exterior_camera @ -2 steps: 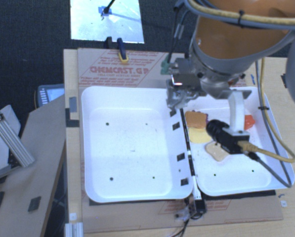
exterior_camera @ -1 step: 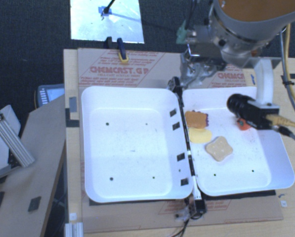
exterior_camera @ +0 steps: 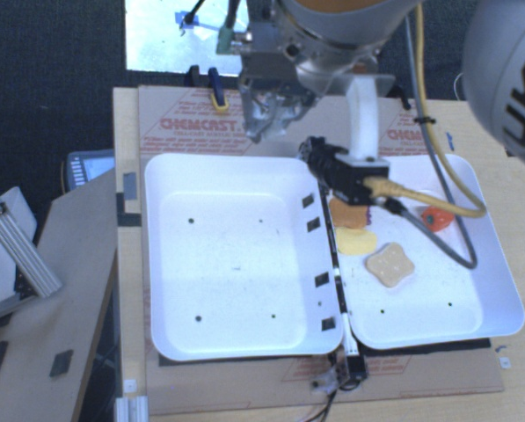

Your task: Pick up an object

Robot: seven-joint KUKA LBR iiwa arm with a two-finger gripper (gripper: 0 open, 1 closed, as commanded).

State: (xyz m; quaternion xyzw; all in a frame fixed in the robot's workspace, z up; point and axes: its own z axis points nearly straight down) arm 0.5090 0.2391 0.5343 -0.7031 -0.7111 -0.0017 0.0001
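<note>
dark carpet floor [exterior_camera: 51, 60], pale wooden bench [exterior_camera: 126, 130]

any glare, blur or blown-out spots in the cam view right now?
Camera view: bright panel at top left is overexposed; arm up close is soft and out of focus; both white bins, left bin and right bin, are evenly lit with weak shadows; toast-shaped piece and yellow piece look slightly blurred.
</note>
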